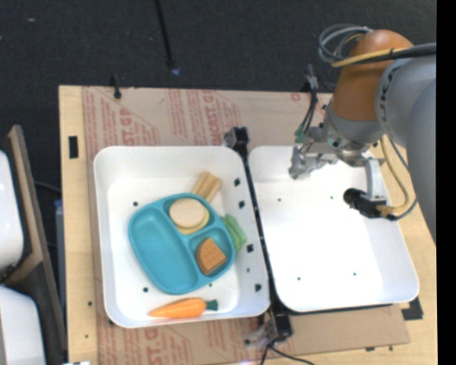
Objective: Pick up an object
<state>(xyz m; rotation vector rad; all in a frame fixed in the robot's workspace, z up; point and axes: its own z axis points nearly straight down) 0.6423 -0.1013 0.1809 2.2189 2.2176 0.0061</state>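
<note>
In the left bin [110, 204] lies a blue divided tray [156, 257] with a round cookie [189, 214] and a brown toast piece [211, 256] in its compartments. A tan wooden block [207, 185] rests just behind the tray, a green piece [236, 233] pokes out at its right side, and an orange carrot [181, 308] lies near the bin's front wall. My gripper [304, 163] hovers over the back left corner of the right bin [342, 265], with nothing visible between its fingers.
A black divider bar [251, 204] runs between the two bins. Cables and a black fitting [361, 200] hang from the wrist over the right bin's back right. White equipment [0, 226] stands off the bench's left edge.
</note>
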